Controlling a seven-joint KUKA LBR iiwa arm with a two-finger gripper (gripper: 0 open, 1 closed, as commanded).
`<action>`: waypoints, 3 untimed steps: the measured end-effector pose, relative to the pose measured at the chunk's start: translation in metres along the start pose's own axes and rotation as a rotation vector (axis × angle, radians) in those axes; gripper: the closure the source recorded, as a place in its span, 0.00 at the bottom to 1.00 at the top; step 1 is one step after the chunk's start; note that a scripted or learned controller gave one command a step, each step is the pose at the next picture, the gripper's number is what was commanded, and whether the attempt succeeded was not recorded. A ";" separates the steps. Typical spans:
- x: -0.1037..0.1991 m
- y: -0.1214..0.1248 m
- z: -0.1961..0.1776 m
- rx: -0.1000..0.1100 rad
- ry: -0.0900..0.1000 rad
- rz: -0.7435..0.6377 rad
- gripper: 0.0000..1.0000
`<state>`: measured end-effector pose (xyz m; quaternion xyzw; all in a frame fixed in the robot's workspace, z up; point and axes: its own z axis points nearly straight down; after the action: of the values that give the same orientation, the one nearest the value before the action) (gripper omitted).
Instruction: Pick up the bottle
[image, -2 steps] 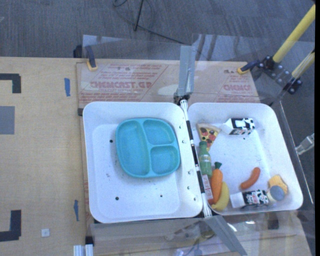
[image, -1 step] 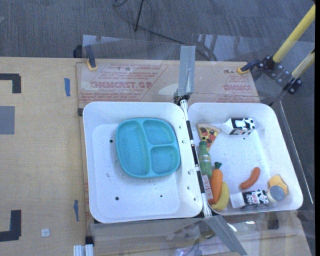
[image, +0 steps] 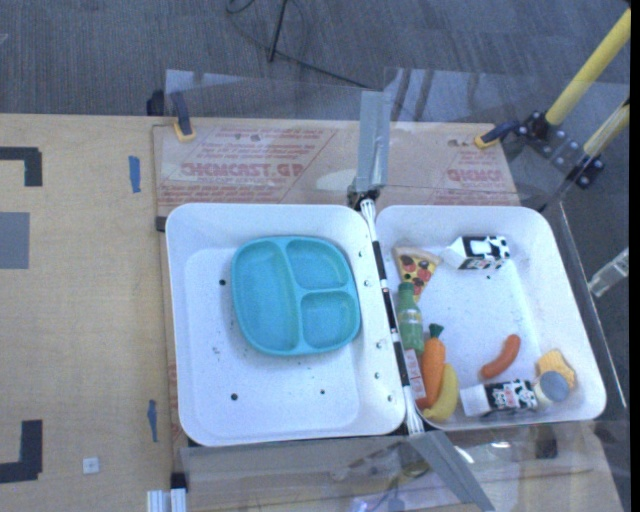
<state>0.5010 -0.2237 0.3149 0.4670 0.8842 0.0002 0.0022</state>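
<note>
A pale wooden bench (image: 80, 300) carries everything, with a sheet of printed cardboard (image: 250, 165) lying just behind the right bin (image: 560, 300). To that bin's left, touching it along their shared edge, sits the left bin (image: 190, 300), which holds a teal divided plate (image: 296, 295) with three compartments.

The other things all lie inside the right bin. The bottle (image: 409, 315) lies flat against its left wall, about midway along that wall. It is small and green, with a narrow neck pointing toward the bin's far side and a paler band around its body. It lies free, with nothing gripping it.

Along the same wall, closer to the bin's near edge, is an orange carrot (image: 433, 365) with a green top, its top end just beside the bottle's base. A yellow banana (image: 446, 393) curves beside the carrot in the near-left corner. A white and black container (image: 505, 398) lies on its side along the near wall. A white and black carton (image: 483, 251) lies by the far wall. A pizza slice (image: 416, 267) lies in the far-left corner, just beyond the bottle's neck. A red sausage (image: 501, 356) lies in the bin's near-right part, and a yellow piece (image: 556, 368) sits in the near-right corner.

How far the gripper is open, or what it has, I cannot tell.
</note>
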 end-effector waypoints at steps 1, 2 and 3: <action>-0.013 0.020 -0.122 -0.002 -0.005 -0.272 1.00; 0.012 0.018 0.037 -0.001 0.000 -0.370 1.00; -0.025 0.038 -0.122 -0.002 -0.005 -0.589 1.00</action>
<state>0.5457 -0.2232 0.4374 0.1904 0.9817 -0.0006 0.0046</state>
